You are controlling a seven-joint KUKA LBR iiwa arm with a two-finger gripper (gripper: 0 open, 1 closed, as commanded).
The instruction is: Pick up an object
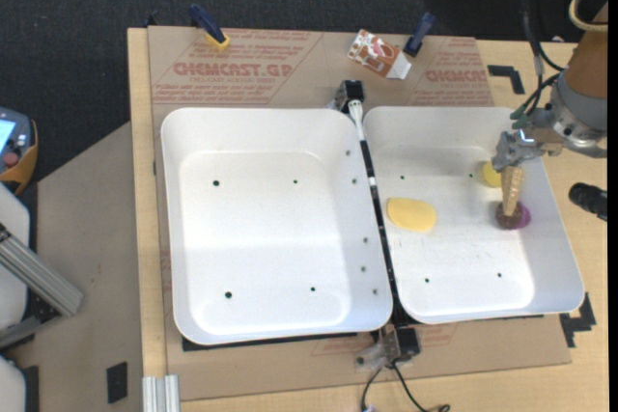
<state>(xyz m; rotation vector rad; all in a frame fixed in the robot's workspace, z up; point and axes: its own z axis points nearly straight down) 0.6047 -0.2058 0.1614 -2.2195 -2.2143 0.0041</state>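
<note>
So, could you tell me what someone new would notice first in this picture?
Probably the flat yellow oval piece lying in the right white bin, near its left wall. Next, the grey arm's gripper reaching down at that bin's right side, over a small purple object, with a small yellow object just behind.
</note>
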